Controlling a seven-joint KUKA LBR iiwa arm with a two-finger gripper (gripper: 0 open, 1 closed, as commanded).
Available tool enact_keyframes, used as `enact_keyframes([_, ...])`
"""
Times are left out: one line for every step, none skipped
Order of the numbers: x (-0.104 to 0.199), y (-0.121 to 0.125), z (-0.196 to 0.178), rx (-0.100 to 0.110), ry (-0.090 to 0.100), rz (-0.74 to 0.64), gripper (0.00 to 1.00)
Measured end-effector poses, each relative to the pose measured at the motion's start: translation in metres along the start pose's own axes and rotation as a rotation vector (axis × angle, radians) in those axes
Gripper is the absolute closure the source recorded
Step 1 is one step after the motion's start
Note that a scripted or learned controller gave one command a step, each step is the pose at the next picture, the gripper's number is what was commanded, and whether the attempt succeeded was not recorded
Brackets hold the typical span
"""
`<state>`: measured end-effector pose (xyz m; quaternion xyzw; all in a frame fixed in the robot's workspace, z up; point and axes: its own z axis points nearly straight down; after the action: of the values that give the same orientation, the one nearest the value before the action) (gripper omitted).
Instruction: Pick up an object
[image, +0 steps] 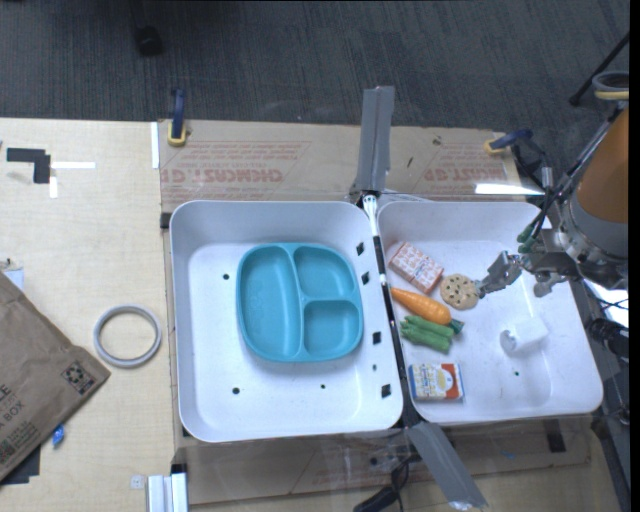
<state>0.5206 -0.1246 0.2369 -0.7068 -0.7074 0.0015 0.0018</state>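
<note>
Your tabletop (80, 250) carries a brown cardboard box (35, 375) at far left and a roll of tape (127, 334) just beside it. The left bin (190, 300) holds a teal divided plate (300, 301), lying flat near its middle. In the right bin (560, 395) you see a pink wafer packet (414, 266), a toy carrot (420, 303), a green vegetable (430, 332) touching the carrot, a round cookie (459, 290), a small printed carton (437, 381) near the front wall and a white object (524, 335) to the right. Your gripper (500, 275) hangs low over that bin, tips just beside the cookie; whether the jaws are parted or closed, you cannot tell from here.
</note>
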Motion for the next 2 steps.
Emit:
enact_keyframes([0.023,0.036,0.128,-0.013,0.001,0.09,0.0])
enact_keyframes([0.03,0.024,0.146,-0.001,0.0,-0.03,0.0])
